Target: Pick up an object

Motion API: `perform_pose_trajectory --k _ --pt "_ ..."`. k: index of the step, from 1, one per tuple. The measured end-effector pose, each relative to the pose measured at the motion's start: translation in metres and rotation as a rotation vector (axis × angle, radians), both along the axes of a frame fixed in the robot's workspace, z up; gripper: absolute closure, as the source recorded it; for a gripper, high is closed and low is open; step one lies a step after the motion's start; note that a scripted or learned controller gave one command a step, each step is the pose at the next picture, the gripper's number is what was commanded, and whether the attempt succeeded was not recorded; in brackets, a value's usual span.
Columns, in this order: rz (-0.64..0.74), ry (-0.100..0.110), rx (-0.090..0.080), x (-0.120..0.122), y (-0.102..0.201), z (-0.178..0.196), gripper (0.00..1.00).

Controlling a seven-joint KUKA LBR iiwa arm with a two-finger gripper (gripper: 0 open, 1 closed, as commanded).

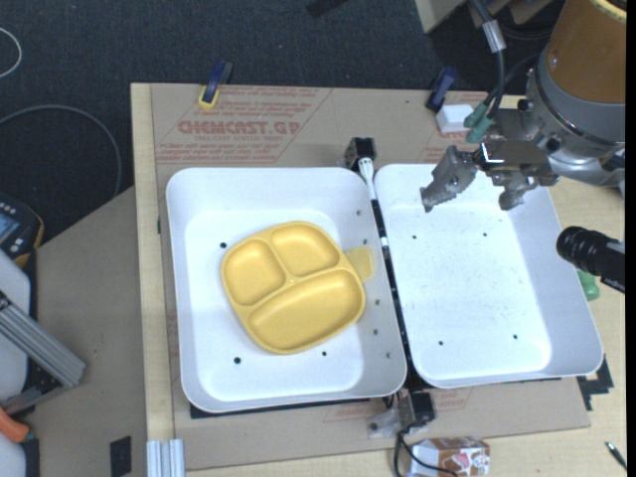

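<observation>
A yellow divided plate (292,285) with three compartments lies in the left white bin (199,192), near its middle. My gripper (473,193) hangs over the far part of the right white bin (556,361), well to the right of the plate. Its two fingers (440,188) are spread apart with nothing between them.
The right bin's floor is bare white with small dark specks. A black clamp (360,153) sits at the far end of the seam between the bins. A black cylinder (592,251) juts in at the right edge. Blue clips (213,83) hold the cardboard base.
</observation>
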State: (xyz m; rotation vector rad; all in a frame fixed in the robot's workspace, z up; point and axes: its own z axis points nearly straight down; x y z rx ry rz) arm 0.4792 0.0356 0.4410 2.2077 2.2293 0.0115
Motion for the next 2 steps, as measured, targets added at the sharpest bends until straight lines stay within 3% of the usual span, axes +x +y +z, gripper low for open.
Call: perform_pose_trajectory --k 1,2 --pt "-0.007 0.003 -0.003 0.001 -0.004 0.007 1.00" --pt "-0.003 0.012 -0.001 0.000 0.055 -0.008 1.00"
